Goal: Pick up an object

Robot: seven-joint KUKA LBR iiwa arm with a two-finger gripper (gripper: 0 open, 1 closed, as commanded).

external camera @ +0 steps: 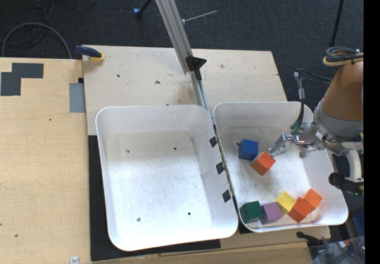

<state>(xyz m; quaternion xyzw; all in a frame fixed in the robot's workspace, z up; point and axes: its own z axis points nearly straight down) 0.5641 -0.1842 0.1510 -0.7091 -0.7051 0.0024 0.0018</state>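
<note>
The right bin (270, 108) holds several coloured cubes. A red-orange cube (263, 163) sits turned at an angle near the bin's middle, with a blue cube (248, 149) just to its upper left. My gripper (277, 148) reaches in from the right, and its tip meets the red-orange cube's upper right corner. Whether it grips the cube is not visible. Along the bin's front edge lie a green cube (252, 212), a purple cube (271, 212), a yellow cube (285, 201), a red cube (301, 209) and an orange cube (313, 199).
The left bin (119, 115) stands beside the right one, with a divider carrying black clips (219, 168) between them. A slanted aluminium rail (175, 25) rises behind the bins. A wooden bench top (35, 156) extends to the left.
</note>
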